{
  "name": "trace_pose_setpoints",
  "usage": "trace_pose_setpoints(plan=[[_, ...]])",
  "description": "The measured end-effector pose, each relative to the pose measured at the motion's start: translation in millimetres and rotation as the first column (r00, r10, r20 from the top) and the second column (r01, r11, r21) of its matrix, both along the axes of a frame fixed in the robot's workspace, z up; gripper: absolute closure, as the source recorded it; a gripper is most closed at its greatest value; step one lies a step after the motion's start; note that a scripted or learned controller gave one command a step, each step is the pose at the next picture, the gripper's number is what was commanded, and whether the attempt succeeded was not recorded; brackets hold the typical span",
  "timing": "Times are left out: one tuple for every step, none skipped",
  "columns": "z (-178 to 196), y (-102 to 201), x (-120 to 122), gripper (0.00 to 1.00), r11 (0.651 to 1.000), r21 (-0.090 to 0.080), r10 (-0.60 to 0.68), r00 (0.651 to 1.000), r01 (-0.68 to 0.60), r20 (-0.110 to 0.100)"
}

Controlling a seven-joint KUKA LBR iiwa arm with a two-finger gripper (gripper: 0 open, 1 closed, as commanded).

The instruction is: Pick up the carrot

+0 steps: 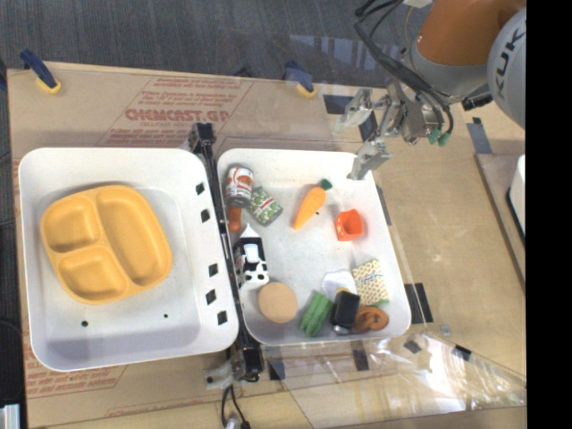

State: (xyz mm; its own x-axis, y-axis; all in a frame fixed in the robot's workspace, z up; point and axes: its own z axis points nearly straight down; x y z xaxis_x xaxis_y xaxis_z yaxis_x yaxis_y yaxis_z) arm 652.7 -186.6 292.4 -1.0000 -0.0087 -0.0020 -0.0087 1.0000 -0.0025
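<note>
Gripper [371, 155] hangs over the far right corner of the right-hand bin [399, 280], just about on the rim, and nothing sits between its fingers. Whether they are spread or pressed together, I cannot tell from up here; the metal blurs into one pale shape.

The carrot [309, 206] lies down and to the left of the gripper in this view, near but not beneath it, flat on the bin floor. Its long axis runs on a slant: green-tipped top pointing up and right, toward the gripper, narrow end trailing away down-left.

Beside it, farther from the gripper, sits a small green-and-white packet [264, 206]; an orange block [349, 225] lies below the gripper, just right of the carrot.

My read: the reach has not begun, and the grasp wants to close across that slanted axis, not along it
</note>
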Motion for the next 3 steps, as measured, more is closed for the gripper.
trace_pose_setpoints(plan=[[-138, -6, 2, 0.00, 0.998, 0.005, -0.064, 0.998, 0.064, -0.014], [-203, -3, -19, 0.00, 0.999, 0.003, -0.053, 0.999, 0.053, -0.007], [-188, -1, -14, 1.00, 0.999, 0.000, -0.045, 0.999, 0.045, 0.004]])
